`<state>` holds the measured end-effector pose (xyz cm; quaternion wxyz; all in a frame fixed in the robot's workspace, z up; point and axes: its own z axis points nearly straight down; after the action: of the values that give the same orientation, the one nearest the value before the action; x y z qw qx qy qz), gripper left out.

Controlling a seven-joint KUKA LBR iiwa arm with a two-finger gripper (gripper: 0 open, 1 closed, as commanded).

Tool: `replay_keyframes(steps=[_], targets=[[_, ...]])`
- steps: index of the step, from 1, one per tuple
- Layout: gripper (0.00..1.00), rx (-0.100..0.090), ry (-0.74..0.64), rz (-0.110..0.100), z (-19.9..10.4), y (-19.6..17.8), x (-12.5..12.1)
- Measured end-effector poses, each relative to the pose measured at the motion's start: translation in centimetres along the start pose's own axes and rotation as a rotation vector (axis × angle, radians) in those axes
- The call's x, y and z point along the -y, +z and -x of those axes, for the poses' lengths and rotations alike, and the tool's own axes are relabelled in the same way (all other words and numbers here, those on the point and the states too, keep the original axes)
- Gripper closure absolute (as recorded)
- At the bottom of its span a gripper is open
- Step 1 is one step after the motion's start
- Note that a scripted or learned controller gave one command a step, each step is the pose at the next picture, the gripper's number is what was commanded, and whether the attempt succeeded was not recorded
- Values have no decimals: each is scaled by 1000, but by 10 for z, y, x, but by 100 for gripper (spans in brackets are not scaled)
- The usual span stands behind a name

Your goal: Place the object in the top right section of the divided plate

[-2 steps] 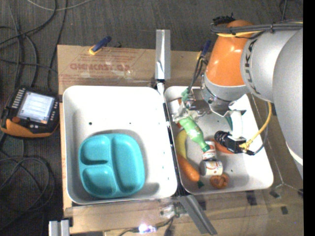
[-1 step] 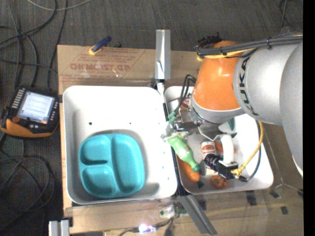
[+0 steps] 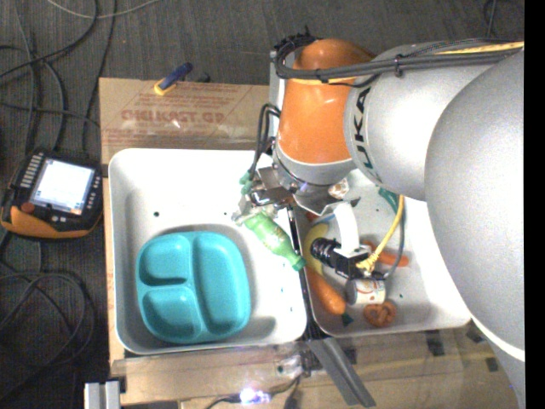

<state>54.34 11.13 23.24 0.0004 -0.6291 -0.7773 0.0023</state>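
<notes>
1. Two white bins sit side by side on the counter; the left bin (image 3: 119, 194) holds a teal divided plate (image 3: 194, 286) at its 7 o'clock part.
2. Arm's gripper (image 3: 260, 196) hangs over the left bin's right edge, at 1 o'clock from the plate.
3. Green bottle-like object (image 3: 271, 235) lies tilted just below the gripper; whether the fingers clasp it cannot be told.
4. Right bin (image 3: 426, 309) holds an orange carrot-like piece (image 3: 328, 295) and other small items.

Two white bins (image 3: 128, 177), one teal divided plate (image 3: 196, 286), one green bottle (image 3: 271, 235), one handheld screen (image 3: 58, 192)
</notes>
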Motion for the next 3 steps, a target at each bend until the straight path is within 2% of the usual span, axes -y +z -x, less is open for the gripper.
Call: replay_keyframes(steps=[1,2,3], targets=[[100,0,30,-1,-73,37,-24],[100,1,-111,0,-110,18,-3],[100,1,-234,0,-111,25,2]])
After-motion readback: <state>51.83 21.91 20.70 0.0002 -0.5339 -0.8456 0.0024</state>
